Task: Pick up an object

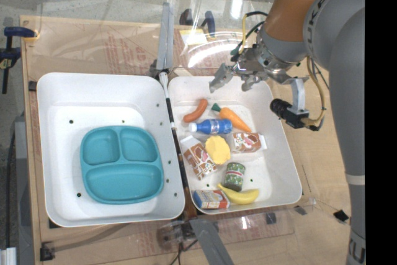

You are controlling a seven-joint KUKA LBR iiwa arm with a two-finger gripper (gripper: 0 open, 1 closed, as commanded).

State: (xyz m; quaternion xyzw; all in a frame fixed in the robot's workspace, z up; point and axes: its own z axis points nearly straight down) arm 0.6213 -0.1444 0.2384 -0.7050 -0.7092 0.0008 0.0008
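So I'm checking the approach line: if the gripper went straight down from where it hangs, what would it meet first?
Probably bare bin floor at the far end. The open gripper hangs beyond the sausage and carrot, though depth is hard to judge from this slanted view.

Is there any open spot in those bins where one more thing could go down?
Left bin: bare floor around the blue tray. Right bin: crowded mid-floor from sausage to banana; a bare strip along its right wall.
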